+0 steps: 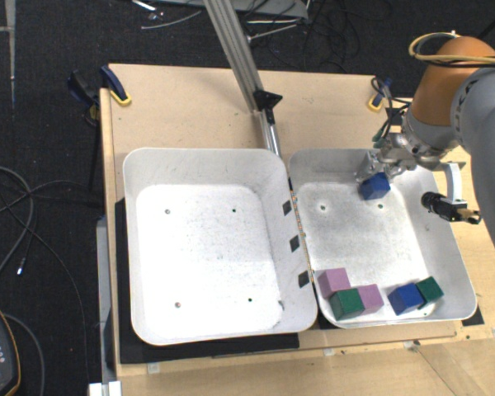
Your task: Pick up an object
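The arm (466, 97) enters from the right and reaches down over the far part of the right bin (445, 246). Its gripper (378, 174) sits low over the bin's far end, with a blue block (375, 187) directly at its fingertips. The block appears to sit between the fingers, tilted, near the bin's far wall — the fingers look closed on it, though the wrist hides much of the contact.

Remaining objects lie along the near edge of the right bin. From left to right: a dark green block (346, 304) touching a purple block (368, 297), with a lighter purple block (334, 280) just beyond them; then, a little apart, a blue cube (405, 297) beside a green cube (430, 290), these two close together or touching.

The left bin (148, 172) sits beside the right bin, their inner rims meeting along the middle. Both rest on the tan bench (190, 106) — clamps (115, 87) show at its far corners.
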### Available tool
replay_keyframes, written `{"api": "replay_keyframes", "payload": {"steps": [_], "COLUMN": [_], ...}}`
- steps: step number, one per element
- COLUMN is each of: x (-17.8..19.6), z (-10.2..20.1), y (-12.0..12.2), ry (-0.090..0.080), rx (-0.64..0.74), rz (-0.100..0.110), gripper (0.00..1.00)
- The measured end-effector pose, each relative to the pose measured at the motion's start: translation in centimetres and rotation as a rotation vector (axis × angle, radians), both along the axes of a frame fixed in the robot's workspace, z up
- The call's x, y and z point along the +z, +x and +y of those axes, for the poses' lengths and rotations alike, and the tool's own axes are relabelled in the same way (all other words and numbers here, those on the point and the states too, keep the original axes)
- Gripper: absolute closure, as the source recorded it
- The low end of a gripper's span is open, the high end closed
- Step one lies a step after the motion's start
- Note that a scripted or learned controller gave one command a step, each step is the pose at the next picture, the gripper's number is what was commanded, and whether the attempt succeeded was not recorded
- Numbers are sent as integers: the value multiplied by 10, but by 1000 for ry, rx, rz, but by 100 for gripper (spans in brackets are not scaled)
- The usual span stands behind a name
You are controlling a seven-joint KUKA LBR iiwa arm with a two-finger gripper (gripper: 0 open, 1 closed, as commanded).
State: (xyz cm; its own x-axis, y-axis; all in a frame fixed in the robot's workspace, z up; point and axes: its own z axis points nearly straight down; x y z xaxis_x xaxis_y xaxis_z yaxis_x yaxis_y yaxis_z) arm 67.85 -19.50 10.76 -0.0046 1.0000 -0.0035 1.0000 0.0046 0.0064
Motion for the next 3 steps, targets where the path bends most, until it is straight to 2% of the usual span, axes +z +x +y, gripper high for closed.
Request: {"api": "replay_keyframes", "payload": {"steps": [1,2,3], "x": [12,93,87], "z": [20,101,126], "y": [-21,-35,-20], "ry": [4,6,4], "rx": [-2,5,2], "rz": [8,-1,4], "gripper": [100,100,100]}}
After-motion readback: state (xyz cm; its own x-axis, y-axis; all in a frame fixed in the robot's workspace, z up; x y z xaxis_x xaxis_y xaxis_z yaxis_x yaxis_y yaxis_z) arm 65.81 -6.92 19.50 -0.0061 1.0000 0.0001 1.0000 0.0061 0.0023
